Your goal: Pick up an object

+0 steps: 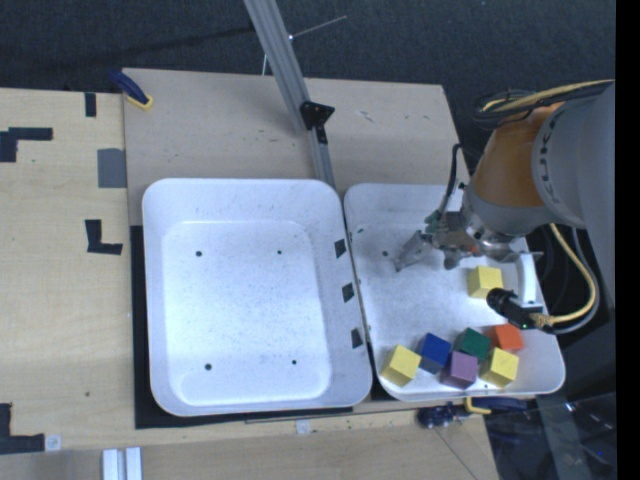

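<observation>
In the right bin (pixel 400 213), several small blocks lie along the front edge: a yellow block (pixel 403 364), a blue block (pixel 435 351), a green block (pixel 473 345), a purple block (pixel 463 368), another yellow block (pixel 503 367) and an orange block (pixel 508 337). One more yellow block (pixel 484 280) sits apart, near the bin's right wall. My gripper (pixel 428 259) hangs over the middle of the right bin, just left of that lone yellow block. Its fingers are spread open, and between them I see only the bare bin floor.
The left bin (pixel 160 208) lies beside the right one, with a shared raised rim between them. A slanted metal bar (pixel 285 58) crosses the back of the bench. A cable (pixel 575 268) loops by the arm at the right bin's right edge.
</observation>
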You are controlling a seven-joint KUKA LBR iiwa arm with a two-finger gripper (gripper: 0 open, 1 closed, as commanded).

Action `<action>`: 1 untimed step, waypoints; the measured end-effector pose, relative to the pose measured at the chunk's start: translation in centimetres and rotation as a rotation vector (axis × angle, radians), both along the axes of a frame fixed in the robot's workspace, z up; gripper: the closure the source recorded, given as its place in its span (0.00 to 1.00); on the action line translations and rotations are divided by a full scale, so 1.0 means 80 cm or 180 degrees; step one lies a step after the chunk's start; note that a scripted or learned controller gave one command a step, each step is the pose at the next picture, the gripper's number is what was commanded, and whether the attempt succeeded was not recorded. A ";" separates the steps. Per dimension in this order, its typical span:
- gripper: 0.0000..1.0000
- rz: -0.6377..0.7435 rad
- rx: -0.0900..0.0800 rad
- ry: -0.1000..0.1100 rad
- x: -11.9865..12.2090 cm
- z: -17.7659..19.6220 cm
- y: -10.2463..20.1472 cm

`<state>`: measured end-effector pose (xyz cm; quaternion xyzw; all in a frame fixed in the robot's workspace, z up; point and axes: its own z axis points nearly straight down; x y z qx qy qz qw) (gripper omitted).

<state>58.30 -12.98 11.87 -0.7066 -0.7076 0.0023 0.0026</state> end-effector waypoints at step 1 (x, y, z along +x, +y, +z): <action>1.00 0.0002 0.0000 -0.0013 0.002 0.016 0.000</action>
